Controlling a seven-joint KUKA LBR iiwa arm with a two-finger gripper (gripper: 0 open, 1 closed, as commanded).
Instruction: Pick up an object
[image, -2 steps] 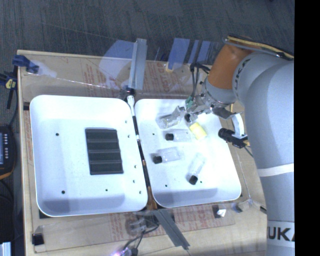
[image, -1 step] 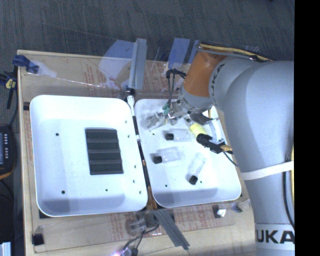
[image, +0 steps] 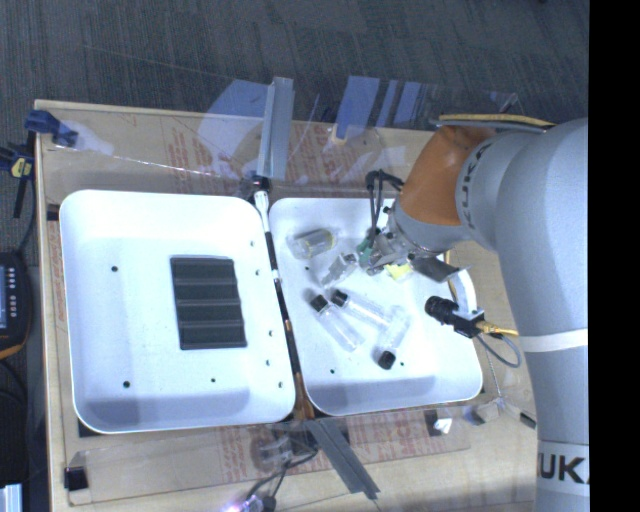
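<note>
A robotics lab is showing itself here: a grey industrial arm (image: 530, 230) with an orange band (image: 440, 185) and partial maker's lettering (image: 562, 467) on its base is reaching over a plywood bench (image: 150, 140) that is carrying two shallow white bins (image: 80, 300) side by side. A dark ribbed block (image: 208, 302) is lying in the left bin, while small clear vials with black caps (image: 350, 318) are lying scattered in the right bin (image: 450, 385). Cables (image: 495, 335) are trailing beside the arm, blue clamps (image: 45, 125) are gripping the bench's edge, and dark carpet (image: 150, 50) is covering the floor beyond.
</note>
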